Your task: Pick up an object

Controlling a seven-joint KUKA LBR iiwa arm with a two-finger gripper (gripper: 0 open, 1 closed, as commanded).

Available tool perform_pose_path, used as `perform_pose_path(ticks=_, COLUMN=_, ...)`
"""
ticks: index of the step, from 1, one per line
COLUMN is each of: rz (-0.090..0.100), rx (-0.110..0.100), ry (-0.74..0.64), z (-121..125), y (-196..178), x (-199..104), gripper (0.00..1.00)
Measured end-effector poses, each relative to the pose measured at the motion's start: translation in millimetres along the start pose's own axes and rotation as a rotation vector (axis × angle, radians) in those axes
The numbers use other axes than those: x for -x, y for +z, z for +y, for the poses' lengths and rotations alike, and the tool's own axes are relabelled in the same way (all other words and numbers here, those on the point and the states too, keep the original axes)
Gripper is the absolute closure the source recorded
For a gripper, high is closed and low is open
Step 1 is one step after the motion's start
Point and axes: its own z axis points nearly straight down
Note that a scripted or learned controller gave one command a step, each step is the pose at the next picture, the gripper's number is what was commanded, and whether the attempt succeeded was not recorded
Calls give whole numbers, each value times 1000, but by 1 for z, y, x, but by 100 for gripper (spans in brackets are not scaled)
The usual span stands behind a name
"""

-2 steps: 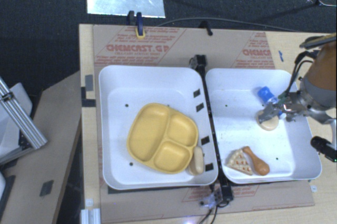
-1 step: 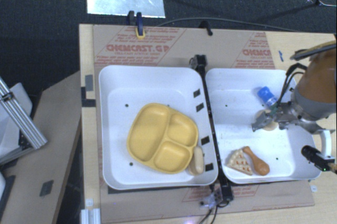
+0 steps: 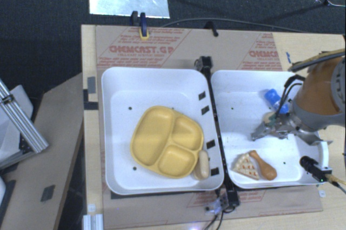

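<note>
Yellow divided plate [image 3: 167, 141] in left bin [image 3: 116, 115]; waffle [image 3: 245, 165], drumstick [image 3: 263, 165], blue piece [image 3: 272, 96] in right bin [image 3: 238, 88]; gripper [image 3: 266, 130] low there.

Table with two white bins on a printed sheet

The table [image 3: 90, 115] fills the middle of the frame, its top covered by a pale sheet with red lettering [image 3: 162, 45] that shows along the upper part. Two shallow white bins sit side by side on it, touching at the centre: the left bin [image 3: 116, 115] toward the middle-left, the right bin [image 3: 238, 94] toward the right. A small yellow-and-dark clamp [image 3: 142, 26] sits at the table's upper edge.
</note>
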Motion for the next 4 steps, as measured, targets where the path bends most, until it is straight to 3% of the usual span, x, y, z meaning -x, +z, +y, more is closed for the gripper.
perform_pose_path(ticks=1, rz=-2, rx=5, ry=0, z=1, y=-13, x=1, gripper=100)
perform_pose_path(ticks=4, rz=-4, rx=9, ry=-2, z=17, y=-156, x=25, gripper=100)
